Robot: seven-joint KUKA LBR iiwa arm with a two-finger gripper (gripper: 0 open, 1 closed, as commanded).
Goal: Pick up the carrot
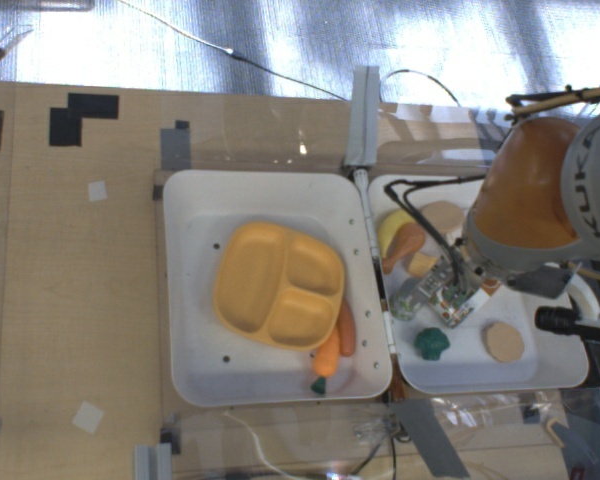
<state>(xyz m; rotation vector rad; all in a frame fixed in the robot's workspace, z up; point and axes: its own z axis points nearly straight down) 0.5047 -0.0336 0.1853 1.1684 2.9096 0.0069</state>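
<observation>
Two white bins sit side by side on the desk. The left bin holds a yellow tray with three compartments, lying a little turned. The carrot lies in this bin at the tray's lower right corner, touching its edge, with its green end pointing down toward the bin's near wall. Just beside the carrot, on its right, is a small reddish sausage, which also rests against the tray's rim.

The arm reaches in from the right over the right bin, its orange band prominent above the wrist. The gripper hangs low over the middle of that bin, well apart from the carrot and on the other side of the divider between the bins. Whether its tips are spread or pressed together cannot be told from here, and nothing can be seen between them.

In the right bin lie a green broccoli piece just below the gripper, a round tan cookie to its right, and some yellow and orange food near the bin's upper left, partly hidden by black cables.
</observation>
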